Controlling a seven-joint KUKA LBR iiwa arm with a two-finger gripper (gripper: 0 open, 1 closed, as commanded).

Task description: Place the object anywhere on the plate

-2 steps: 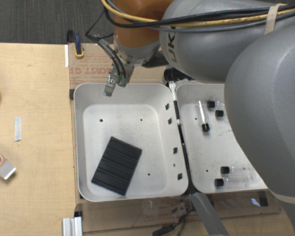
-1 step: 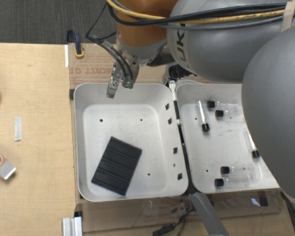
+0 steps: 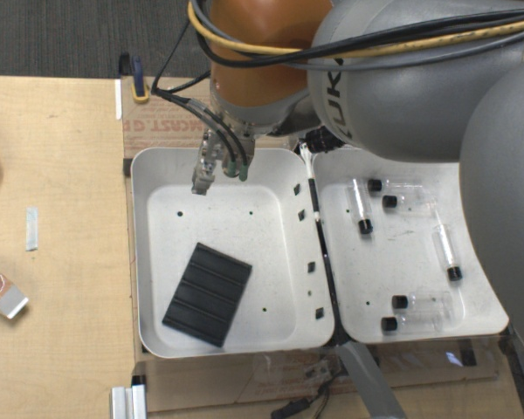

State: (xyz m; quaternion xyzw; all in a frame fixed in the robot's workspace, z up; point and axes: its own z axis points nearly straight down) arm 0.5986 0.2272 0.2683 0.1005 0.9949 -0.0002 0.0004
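I can't tell my pincer's (image 3: 217,166) state; I should descend squarely over the black ridged slab (image 3: 208,293).

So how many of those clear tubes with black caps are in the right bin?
4 visible: tube upper left, tube beside it, tube at right, tube near the front. The arm may hide more.

Two white bins (image 3: 148,234) sit side by side: the left one holds one black ridged plate (image 3: 208,294), the right one (image 3: 480,304) holds four clear tubes (image 3: 360,206) with black caps.
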